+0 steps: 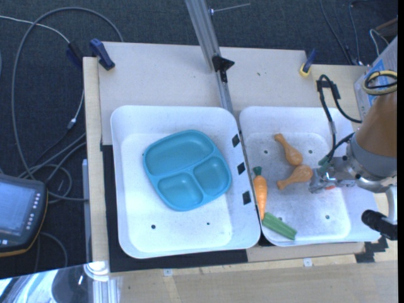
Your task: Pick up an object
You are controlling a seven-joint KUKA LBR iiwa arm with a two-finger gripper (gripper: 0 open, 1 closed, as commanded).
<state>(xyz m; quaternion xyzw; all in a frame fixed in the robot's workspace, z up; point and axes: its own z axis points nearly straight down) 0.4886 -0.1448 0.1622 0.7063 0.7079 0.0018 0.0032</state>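
Green block (278, 226) is lying beside the carrot (259, 193); the hand (320, 183) (grip impossible to tell) is hovering by a drumstick (295, 177).

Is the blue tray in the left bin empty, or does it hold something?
Empty. All three compartments of the blue tray show bare blue bottoms. The carrot and the other food items lie in the right bin.

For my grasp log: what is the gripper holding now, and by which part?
Cannot be told: the gripper sits at one end of a drumstick, but a hold is not clear.
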